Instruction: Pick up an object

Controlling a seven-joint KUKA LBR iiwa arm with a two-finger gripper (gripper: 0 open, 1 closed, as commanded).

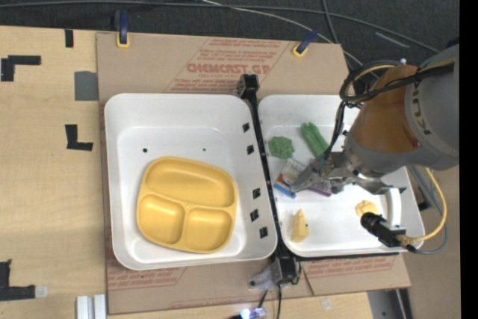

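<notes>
My gripper (305,177) is low in the right bin (340,244), near its left wall, with the grey arm and its orange band (381,119) reaching in from the right. Its tip is right at a small blue, red and purple object (287,185); whether it holds that object is unclear. A green broccoli-like piece (281,146) lies just above the tip. A long green piece (314,137) sits beside the arm. A pale yellow wedge (299,225) lies near the bin's front, and a small yellow piece (364,207) lies under the arm.
The left bin (123,123) holds a yellow divided plate (187,204). A black divider (258,160) separates the bins. Both stand on a cardboard sheet (216,63) clamped to the bench. Cables hang across the dark backdrop and loop near the arm's wrist.
</notes>
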